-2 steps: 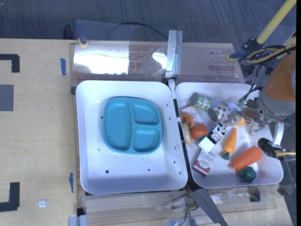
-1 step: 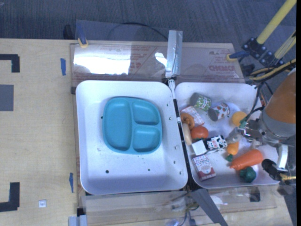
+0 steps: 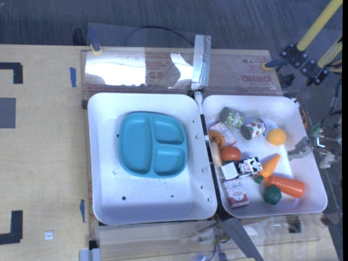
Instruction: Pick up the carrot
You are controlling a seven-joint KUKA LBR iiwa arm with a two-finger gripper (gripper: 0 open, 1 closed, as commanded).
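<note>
Even overhead light, slightly soft focus. Strong glare on clear plastic sheet point(image 3: 141, 69) behind the bins; shadows faint, short.

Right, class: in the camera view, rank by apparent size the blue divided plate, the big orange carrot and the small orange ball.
1. Blue divided plate
2. Big orange carrot
3. Small orange ball

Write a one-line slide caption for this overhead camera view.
Toy carrot among toy foods in the right bin; blue divided plate in the left bin.
</note>
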